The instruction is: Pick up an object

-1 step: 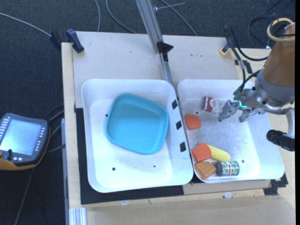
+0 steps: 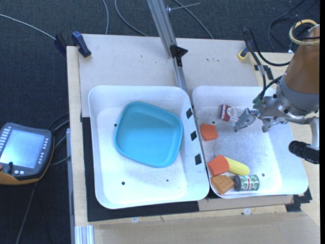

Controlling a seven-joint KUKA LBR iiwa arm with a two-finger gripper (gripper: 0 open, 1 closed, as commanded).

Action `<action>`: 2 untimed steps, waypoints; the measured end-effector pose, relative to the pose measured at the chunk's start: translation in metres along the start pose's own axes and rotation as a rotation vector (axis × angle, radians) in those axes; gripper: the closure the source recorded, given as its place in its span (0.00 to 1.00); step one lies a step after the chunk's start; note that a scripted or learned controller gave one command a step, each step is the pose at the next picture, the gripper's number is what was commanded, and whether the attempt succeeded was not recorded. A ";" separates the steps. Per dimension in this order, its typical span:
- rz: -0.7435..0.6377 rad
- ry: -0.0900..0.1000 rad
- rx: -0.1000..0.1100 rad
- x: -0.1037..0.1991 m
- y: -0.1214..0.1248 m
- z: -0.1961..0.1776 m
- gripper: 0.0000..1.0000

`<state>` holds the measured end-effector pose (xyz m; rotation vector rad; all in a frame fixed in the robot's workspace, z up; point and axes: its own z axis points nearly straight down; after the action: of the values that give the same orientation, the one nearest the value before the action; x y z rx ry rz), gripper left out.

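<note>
In the right bin (image 2: 284, 166), my gripper (image 2: 254, 124) hovers over the upper middle, open, with nothing between its fingers. Its left fingertip (image 2: 241, 123) is just right of a red and white packet (image 2: 228, 113), close to it but apart. An orange cube (image 2: 208, 131) lies lower left of the packet. Along the bin's front left sit a red-orange block (image 2: 218, 164), a yellow corn cob (image 2: 237, 165), a tan waffle piece (image 2: 222, 184) and a small dark can (image 2: 247, 182) on its side.
The left bin (image 2: 101, 151) holds a large blue plate (image 2: 149, 133). A metal pole (image 2: 163, 22) slants over the divider between the bins. A handheld pendant (image 2: 23, 151) lies off the bench at left. Cables cross the floor behind.
</note>
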<state>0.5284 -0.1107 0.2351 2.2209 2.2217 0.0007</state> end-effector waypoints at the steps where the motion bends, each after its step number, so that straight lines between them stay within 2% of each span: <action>1: 0.000 0.000 0.005 0.002 0.004 0.061 0.00; 2: 0.001 0.000 0.005 -0.003 -0.004 0.108 0.00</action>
<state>0.5243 -0.1140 0.1272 2.2244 2.2232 -0.0040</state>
